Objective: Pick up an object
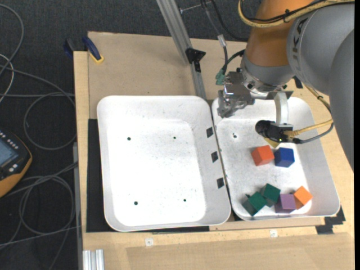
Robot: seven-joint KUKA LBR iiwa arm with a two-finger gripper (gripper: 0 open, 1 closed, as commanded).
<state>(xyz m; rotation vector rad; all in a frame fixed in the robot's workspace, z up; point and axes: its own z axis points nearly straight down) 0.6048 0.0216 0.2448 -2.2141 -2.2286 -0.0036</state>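
Two shallow white bins sit side by side on the bench (140, 61). The left bin (112, 111) shows only its speckled white floor with four small dark dots. The right bin (320, 167) holds all the blocks.

Taking the right bin as a clock face, a red-orange block (262, 155) and a blue block (284, 156) lie near the centre, just beside each other, the blue one on the 3 o'clock side of the red. Toward 6 o'clock, against the near wall, a cluster gathers: two dark green blocks (263, 198) touching, a purple block (287, 201) next to them, and a smaller orange block (302, 195) at the 5 o'clock end of the row, touching the purple.

The gripper (229, 103) hangs at about 11 o'clock over the right bin, close to the divide between the bins and well apart from every block. Its metal parts are bunched and partly blurred, so I cannot tell how its tips stand; nothing appears to be held there. A black fitting (270, 130) with a yellow cable juts from the arm above the red-orange block.
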